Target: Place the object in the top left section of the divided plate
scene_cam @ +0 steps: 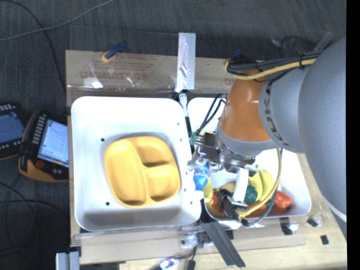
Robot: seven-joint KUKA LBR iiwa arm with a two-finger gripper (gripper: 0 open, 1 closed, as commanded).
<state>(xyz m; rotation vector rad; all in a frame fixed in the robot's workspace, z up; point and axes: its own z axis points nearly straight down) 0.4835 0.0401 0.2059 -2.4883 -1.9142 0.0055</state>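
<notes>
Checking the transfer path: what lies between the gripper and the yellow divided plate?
In the camera view, only the adjoining white bin rims lie between the gripper and the divided plate; no loose object sits on that stretch.

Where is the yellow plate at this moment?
The plate lies left of centre in the camera view, inside the left bin, toward that bin's right wall.

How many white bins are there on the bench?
2. The left bin holds the yellow plate. The right bin is right beside it, partly hidden under the arm.
</notes>
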